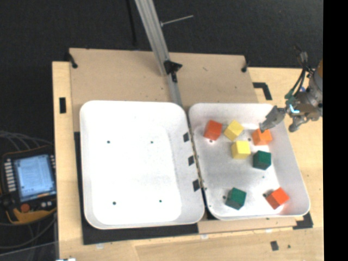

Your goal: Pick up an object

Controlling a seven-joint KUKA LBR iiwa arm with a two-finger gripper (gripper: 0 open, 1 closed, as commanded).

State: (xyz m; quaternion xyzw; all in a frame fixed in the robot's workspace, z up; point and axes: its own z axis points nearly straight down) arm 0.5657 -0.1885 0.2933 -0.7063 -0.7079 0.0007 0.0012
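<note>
The right bin (215, 208) holds several small cubes. Three are orange: one at the far left (213, 130), one at the far right (262, 136), one at the near right (277, 198). Two yellow cubes (234, 130) (241, 149) lie in the middle. One green cube (262, 160) sits right of centre and another (236, 198) near the front. My gripper (284, 122) hangs over the bin's far right corner, open, with nothing between its fingers. Its left fingertip (269, 121) is just above the far right orange cube.
The left bin (87, 162) lies beside the right one, with a metal strip of clips between them. A slanted grey metal pole (155, 31) rises behind the bins. A tablet-like handheld unit (30, 178) sits off the bench at the left.
</note>
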